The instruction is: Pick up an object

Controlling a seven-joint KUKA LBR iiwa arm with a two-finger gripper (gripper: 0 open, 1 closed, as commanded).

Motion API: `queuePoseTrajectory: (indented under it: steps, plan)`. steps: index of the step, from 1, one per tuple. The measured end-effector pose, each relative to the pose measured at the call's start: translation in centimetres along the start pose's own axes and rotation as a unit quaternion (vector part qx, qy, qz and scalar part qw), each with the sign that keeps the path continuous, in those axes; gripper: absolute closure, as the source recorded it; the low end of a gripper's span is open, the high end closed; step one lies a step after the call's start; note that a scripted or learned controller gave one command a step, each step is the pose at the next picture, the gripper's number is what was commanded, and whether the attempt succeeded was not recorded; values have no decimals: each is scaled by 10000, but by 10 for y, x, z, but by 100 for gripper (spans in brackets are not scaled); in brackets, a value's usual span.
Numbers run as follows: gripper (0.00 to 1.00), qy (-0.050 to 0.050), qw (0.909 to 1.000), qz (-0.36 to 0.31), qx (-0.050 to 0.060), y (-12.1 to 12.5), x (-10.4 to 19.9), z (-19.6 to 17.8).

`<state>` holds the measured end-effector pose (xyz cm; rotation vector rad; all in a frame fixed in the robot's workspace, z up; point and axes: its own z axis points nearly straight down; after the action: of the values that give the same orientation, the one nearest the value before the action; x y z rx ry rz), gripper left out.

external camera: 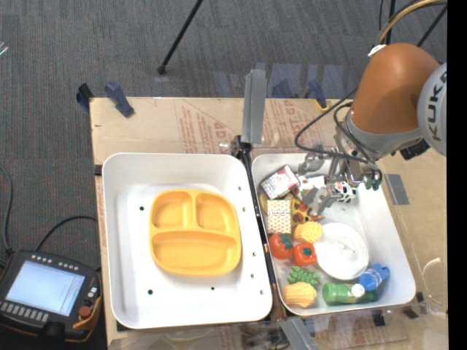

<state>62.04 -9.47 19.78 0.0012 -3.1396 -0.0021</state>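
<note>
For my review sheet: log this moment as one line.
arm: over right white bin | gripper: low among toys, far end | left white bin: yellow divided plate | pick: unconfirmed

A yellow divided plate (pixel 195 232) lies in the white bin (pixel 117 195) at center left of the frame, on a cardboard-covered bench (pixel 182 122). A teach pendant (pixel 47 294) with a lit screen sits at lower left, on grey carpet (pixel 87 28). A thin black stand leg (pixel 182 28) slants across the top.
</note>
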Motion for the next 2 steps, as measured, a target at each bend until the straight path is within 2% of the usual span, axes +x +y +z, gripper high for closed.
queuePoseTrajectory:
  steps: [1, 2]
  plan:
    - [0, 0, 9998, -199, -1, 9, 15, 112]
    - [0, 4, 9996, 266, -2, 6, 45, 112]
